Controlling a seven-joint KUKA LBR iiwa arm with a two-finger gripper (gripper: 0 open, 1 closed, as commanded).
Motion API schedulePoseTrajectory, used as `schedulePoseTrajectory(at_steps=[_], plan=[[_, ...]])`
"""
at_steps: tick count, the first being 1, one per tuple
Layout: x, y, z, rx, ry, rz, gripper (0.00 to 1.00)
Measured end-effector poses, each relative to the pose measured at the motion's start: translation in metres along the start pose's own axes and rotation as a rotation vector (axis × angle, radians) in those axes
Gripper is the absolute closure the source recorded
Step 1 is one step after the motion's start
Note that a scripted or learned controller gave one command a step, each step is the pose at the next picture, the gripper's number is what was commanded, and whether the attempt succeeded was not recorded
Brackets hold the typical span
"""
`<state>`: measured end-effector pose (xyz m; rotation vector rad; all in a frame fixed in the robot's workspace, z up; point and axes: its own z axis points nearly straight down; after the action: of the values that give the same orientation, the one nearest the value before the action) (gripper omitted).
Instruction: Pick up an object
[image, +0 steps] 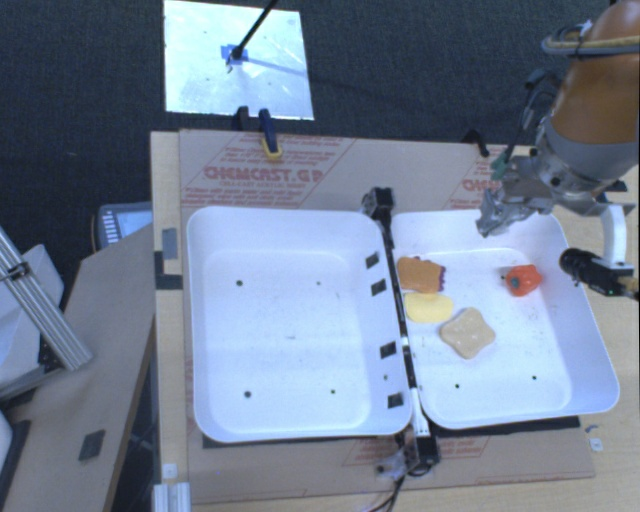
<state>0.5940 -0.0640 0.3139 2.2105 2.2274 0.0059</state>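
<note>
Several small objects lie in the right bin (560, 395): an orange toast-shaped piece (420, 273) with a purple edge near the bin's left wall, a pale yellow piece (428, 308) just below it, a tan cookie-like piece (468, 333) lower right of that, and a red-orange tomato-like piece (521, 280) to the right. My gripper (492, 222) hangs above the back of the right bin, up and left of the red-orange piece, with nothing seen between its fingers.
The left bin (200, 300) sits beside the right one, joined by black clips along the shared wall (390, 320). A cardboard sheet (300, 170) lies under both. A shiny metal plate (238, 60) lies at the back. A black fitting (590, 268) sticks in at the right.
</note>
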Motion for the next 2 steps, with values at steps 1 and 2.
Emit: schedulePoseTrajectory(at_steps=[1,2], plan=[[0.094,-0.039,0.024,0.007,0.003,-0.005,1.0],[0.163,-0.035,0.0,0.002,0.003,-0.004,1.0]])
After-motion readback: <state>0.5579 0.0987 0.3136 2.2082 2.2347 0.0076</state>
